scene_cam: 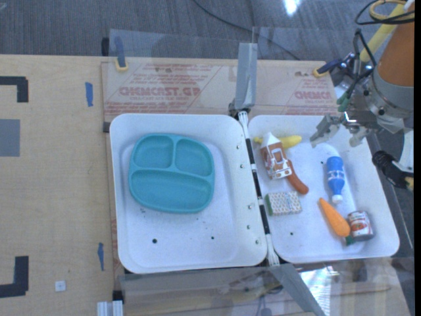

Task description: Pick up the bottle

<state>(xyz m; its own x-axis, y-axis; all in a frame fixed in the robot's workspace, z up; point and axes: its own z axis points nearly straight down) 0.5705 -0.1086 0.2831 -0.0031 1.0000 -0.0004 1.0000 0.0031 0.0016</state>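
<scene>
Faint red "CHEMCAST GP" on acrylic sheet (161,91)

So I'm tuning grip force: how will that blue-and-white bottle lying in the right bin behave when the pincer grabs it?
The bottle lies on its side and looks round-bodied, so a nudge would probably roll it toward the carrot or the bin wall. Its glossy surface may slip. It looks small and plastic, so likely light and fairly stiff. The pincer hovers above it.

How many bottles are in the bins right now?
1. The blue and white bottle lies in the right bin, below the gripper, just above the carrot.
</scene>
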